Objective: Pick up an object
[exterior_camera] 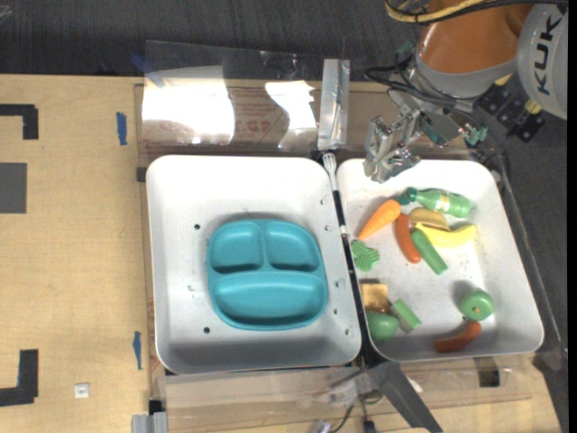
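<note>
My gripper [389,162] hangs over the far left corner of the right bin [518,318], with nothing visible between its fingers. Just below and to its right lies a cluster of toy food: an orange carrot [379,218], a green bottle-shaped piece [439,200], a yellow banana [448,235], a red sausage [406,239] and a green pickle [429,251]. A green leafy piece [365,257] rests near the bin's left wall. Nearer the front lie a green-and-orange round fruit [476,305], a red chili [458,336], a green pepper [382,325] and a brown piece [374,294].
The left bin [171,188] holds a teal divided plate [267,272]. A metal divider [332,106] and a clear sheet [234,106] stand behind the bins. Cardboard [63,242] covers the bench to the left.
</note>
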